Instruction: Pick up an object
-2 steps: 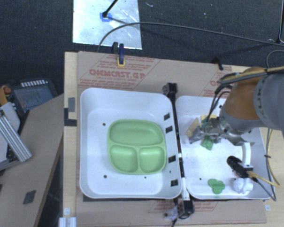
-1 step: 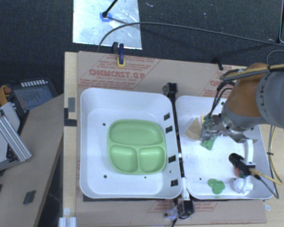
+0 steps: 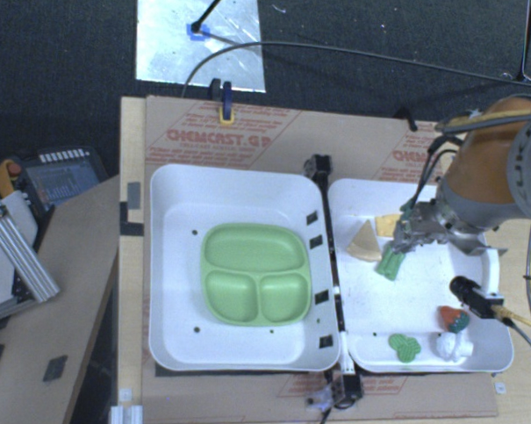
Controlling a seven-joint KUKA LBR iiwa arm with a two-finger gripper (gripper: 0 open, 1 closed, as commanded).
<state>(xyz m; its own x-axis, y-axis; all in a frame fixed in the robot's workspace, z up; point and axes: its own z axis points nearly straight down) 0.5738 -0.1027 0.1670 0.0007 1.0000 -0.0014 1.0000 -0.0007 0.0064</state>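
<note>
You've got two white bins side by side on a cardboard sheet point(image 3: 251, 138) printed with red lettering. The left bin point(image 3: 163, 246) holds one thing, a pale green divided tray point(image 3: 254, 272) with three compartments, lying flat near the middle of the floor.

The arm point(image 3: 492, 164) comes in from the right over the back half of the right bin point(image 3: 367, 308), orange band up top and wrist angled down and left.

The gripper point(image 3: 403, 246) is low over the back-left part of the right bin. Its tip meets the upper end of a small green block point(image 3: 389, 265). The block is tilted, with its lower end toward the bin floor. From this angle you can't tell if the gripper is clamped on it or open, and the block may just be lying under the tip.

Other things in the right bin:
- A cream wedge point(image 3: 364, 244) is just left of the block, near the divider.
- A yellow piece point(image 3: 387, 224) sits behind the wedge, touching or nearly touching it.
- A white lump point(image 3: 449, 347) is in the front-right corner.
- A small red and teal item point(image 3: 454, 318) is just behind the lump.
- A green leafy piece point(image 3: 405, 347) is at the front edge, left of the lump.
</note>
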